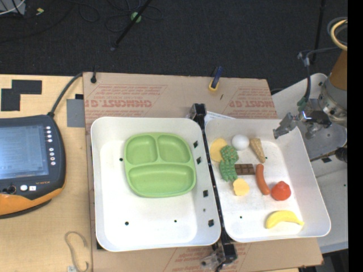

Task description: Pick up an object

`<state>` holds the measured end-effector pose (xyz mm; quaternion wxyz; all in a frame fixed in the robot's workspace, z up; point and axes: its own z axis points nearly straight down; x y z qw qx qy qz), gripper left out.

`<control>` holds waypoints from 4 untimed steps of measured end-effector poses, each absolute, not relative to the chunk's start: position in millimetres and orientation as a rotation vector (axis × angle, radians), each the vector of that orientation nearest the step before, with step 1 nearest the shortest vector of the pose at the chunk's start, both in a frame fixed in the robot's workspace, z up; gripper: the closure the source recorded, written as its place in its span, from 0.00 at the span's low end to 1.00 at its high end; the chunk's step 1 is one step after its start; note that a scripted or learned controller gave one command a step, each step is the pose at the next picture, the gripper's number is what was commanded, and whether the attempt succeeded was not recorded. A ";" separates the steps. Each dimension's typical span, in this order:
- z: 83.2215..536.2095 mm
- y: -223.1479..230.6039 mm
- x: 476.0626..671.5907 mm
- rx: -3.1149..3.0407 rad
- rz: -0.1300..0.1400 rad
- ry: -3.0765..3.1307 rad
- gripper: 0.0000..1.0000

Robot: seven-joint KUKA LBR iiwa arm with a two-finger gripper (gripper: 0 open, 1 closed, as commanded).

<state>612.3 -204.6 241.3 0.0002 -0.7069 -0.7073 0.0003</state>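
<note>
The right bin (315, 208) holds several toy foods: a white egg (240, 142), a tan wedge (258, 149), a yellow piece (218, 148), a green bunch (228, 162), a brown bar (245, 169), a yellow chunk (241, 187), an orange-red sausage (261, 179), a red tomato (281, 191) and a yellow banana (282, 220). My gripper (296, 128) hangs above the bin's far right corner, up and to the right of the tan wedge. Its two fingers stand spread apart, open, with nothing between them.
The left bin (108, 208) bears a green divided plate (160, 164). A control tablet (25, 157) lies at the far left of the bench. A blue-and-yellow clamp (215, 79) sits on the cardboard behind the bins, and a black divider (205, 169) runs between them.
</note>
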 end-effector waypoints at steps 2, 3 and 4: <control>131.0 -208.7 614.0 -2.216 0.006 -2.218 0.00; 85.3 -205.4 614.2 -2.215 0.003 -2.222 0.00; 98.0 -205.8 614.9 -2.215 0.002 -2.223 1.00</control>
